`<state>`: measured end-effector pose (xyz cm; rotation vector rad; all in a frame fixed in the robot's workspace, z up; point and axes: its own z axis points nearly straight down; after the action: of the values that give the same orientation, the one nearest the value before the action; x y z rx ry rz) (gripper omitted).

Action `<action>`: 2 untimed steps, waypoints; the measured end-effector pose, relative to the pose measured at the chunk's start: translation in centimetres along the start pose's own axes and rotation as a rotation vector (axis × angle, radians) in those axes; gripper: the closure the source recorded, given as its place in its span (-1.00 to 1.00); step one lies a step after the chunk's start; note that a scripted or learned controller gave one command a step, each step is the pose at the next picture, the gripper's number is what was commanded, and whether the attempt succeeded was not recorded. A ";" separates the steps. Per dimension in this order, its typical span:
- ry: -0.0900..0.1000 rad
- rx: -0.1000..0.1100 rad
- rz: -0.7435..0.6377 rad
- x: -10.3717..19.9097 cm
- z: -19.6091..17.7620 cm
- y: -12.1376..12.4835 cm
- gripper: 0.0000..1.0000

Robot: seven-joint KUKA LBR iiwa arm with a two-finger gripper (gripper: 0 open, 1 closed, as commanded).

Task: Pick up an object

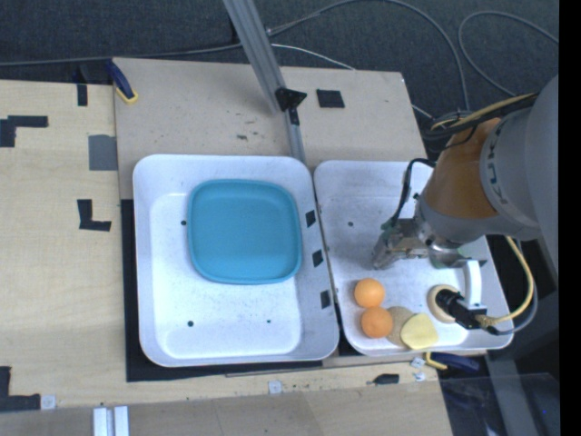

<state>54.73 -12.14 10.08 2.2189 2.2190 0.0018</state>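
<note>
My gripper point(388, 252) hangs over the middle of the right bin point(349, 193), its dark fingers pointing down and left. Just below it lie two orange balls, one point(369, 292) above the other point(376, 322), near the bin's front. A pale yellow rounded object point(418, 331) rests to the right of the lower ball, with a tan piece point(398, 317) partly hidden behind them. A ring-shaped brown and white object point(444, 302) lies close to the right wall. I see nothing between the fingers.
The left bin point(163, 334) holds a square teal plate point(243, 230) toward its back. A grey metal pole point(263, 57) slants down to the gap between the bins. Cables trail across the dark floor at the upper right.
</note>
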 end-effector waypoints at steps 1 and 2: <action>0.001 -0.001 -0.001 -0.1 -6.2 -0.2 1.00; 0.001 0.000 0.000 -0.6 -10.7 0.5 1.00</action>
<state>55.16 -12.71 20.76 2.2191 2.2196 0.0034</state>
